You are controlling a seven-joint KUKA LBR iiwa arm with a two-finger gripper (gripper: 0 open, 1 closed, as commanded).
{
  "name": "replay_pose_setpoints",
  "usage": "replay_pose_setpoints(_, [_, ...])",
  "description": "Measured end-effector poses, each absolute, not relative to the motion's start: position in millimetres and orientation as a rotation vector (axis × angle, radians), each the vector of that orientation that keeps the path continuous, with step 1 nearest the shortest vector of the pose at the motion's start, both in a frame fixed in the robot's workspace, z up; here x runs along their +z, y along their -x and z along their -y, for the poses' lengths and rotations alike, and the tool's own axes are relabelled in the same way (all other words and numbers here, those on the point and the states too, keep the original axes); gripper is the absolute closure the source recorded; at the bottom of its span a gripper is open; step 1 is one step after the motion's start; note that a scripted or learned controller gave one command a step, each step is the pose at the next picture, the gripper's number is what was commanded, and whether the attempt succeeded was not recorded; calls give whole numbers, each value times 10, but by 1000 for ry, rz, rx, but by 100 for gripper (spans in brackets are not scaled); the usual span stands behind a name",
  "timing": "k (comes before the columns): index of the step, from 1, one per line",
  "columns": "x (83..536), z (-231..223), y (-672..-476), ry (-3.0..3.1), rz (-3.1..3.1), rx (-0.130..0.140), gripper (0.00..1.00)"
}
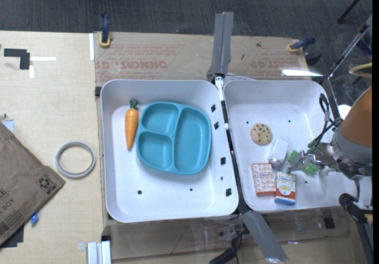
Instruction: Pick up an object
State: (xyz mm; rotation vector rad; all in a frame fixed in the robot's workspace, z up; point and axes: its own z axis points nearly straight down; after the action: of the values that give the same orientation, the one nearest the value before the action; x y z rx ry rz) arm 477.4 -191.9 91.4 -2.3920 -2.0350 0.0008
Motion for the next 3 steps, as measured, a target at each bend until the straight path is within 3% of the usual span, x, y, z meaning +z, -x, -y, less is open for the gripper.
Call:
replay_pose_setpoints(1, [996,1923,-4774,2394,2031,1,100])
replay_pose_setpoints(2, [997,1923,-4774,2393,2031,2,0])
replay_pose_setpoints(3, [907,1894,-5325,2468,1942,4,0])
